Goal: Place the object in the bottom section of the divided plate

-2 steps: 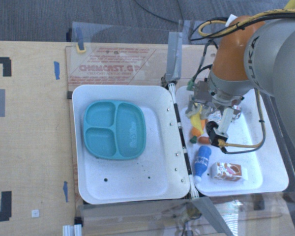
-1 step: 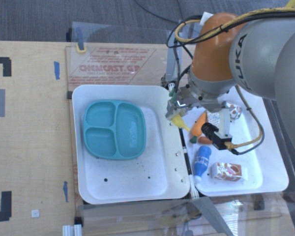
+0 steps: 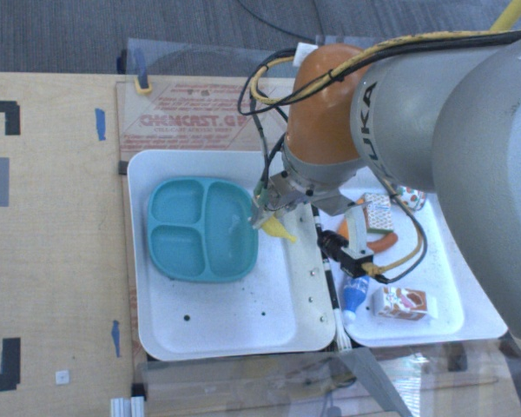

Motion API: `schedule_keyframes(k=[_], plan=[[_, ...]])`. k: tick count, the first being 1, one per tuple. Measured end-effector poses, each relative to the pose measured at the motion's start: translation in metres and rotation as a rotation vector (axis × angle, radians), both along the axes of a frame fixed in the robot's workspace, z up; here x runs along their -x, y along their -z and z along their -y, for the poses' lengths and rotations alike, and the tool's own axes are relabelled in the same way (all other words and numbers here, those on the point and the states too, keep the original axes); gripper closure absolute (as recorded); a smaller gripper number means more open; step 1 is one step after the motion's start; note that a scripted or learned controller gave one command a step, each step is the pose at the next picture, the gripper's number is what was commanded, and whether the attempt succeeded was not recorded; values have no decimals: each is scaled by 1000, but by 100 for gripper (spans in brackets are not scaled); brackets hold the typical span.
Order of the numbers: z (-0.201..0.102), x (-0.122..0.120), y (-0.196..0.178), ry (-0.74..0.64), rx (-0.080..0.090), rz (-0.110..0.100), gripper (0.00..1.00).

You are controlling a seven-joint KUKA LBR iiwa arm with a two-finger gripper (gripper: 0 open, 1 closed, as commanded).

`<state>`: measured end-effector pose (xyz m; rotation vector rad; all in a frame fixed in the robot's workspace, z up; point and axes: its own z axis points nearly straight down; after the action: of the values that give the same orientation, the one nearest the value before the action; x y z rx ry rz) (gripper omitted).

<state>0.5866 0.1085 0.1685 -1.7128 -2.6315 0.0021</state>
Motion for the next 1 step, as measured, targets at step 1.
schedule_keyframes(k=[1], plan=[[-62,-21,47,59,0,4,100]])
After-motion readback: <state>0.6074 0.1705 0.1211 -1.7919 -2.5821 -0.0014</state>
